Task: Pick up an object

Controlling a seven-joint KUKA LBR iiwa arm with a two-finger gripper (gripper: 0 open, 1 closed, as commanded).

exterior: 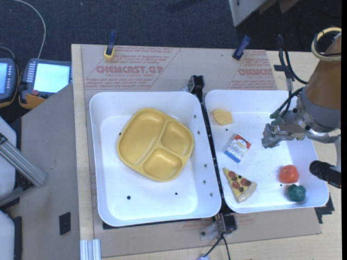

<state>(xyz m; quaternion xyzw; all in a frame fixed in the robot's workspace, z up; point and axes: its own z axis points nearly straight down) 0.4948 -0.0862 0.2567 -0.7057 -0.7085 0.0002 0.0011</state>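
Note:
The right bin (259, 98) holds a yellow chunk (222, 117) near its back left, a small red, white and blue carton (237, 148) in the middle, a pizza slice toy (239, 183) at the front, a red tomato (289, 173) and a dark green piece (296, 193) at the front right. My gripper (272, 135) hangs above the right bin, right of the carton and behind the tomato. Nothing shows between its fingers.
In the left bin (103, 161) lies a yellow divided plate (155, 144). A black clamp (196, 83) sits at the back between the bins. Blue clips (241, 47) hold the cardboard underlay at the back. A black fitting (325, 172) sticks in at the right bin's edge.

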